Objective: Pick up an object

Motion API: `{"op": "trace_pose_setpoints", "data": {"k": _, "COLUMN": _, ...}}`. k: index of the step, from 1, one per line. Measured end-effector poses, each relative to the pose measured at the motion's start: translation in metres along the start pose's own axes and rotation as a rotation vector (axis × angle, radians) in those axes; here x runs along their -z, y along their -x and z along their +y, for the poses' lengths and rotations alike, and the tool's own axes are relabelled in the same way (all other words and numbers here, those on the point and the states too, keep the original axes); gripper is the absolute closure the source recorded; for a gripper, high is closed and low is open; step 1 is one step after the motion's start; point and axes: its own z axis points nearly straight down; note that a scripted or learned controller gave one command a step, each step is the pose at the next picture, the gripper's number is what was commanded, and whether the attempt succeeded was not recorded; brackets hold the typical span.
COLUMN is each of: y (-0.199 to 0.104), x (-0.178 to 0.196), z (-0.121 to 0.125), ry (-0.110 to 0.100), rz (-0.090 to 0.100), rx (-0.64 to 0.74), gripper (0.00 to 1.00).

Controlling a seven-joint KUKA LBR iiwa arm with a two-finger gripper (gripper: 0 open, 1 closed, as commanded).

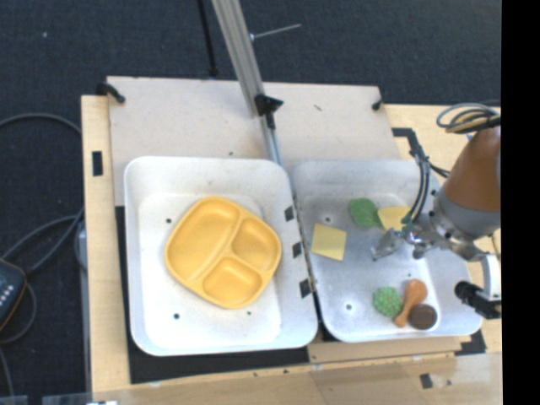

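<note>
My gripper [390,245] hangs over the middle of the right bin [354,184], reaching in from the right under the orange wrist band. Around it lie a yellow square block [329,242] to its left, a green round piece [364,212] above it and a pale yellow piece [392,218] just beside that. Toward the front of the bin sit a green knobbly ball [388,300] and an orange-and-brown drumstick-shaped toy [415,304]. Nothing shows between the fingers.
The left bin [143,184] holds a yellow divided plate [223,251]. A grey metal pole [240,49] slants up from the back between the bins. Cables loop at the right edge near the arm.
</note>
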Motion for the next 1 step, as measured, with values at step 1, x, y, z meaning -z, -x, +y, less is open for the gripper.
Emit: {"op": "trace_pose_setpoints", "data": {"k": 1, "y": 0.0014, "x": 0.0140, "z": 0.0013, "ry": 0.007, "rz": -0.002, "rx": -0.003, "gripper": 1.00}}
